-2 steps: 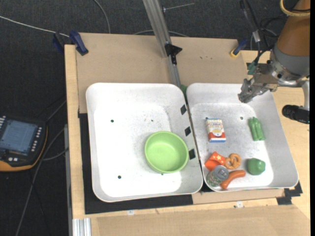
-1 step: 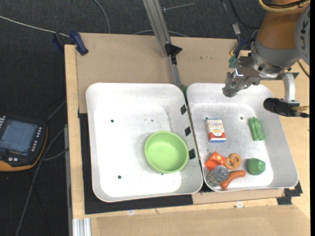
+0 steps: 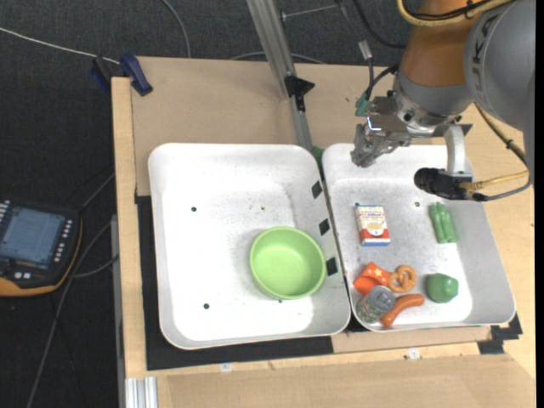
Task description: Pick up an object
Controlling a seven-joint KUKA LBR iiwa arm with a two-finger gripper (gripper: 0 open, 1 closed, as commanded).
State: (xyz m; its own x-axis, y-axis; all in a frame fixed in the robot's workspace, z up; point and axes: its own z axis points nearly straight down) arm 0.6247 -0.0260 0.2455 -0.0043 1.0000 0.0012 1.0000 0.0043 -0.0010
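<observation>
There are two white bins on the desk: the left bin [image 3: 174, 228] and the right bin [image 3: 489, 262]. The left bin holds one thing, a green bowl [image 3: 287, 263]. The right bin holds six things: one small carton [image 3: 372, 225], one long green vegetable [image 3: 442, 223], one round green fruit [image 3: 441, 288], one pretzel [image 3: 403, 275], one orange piece [image 3: 371, 276] and one red sausage [image 3: 401, 308].

end effector [image 3: 367, 155] above right bin [image 3: 497, 266], green bowl [image 3: 287, 262]
</observation>
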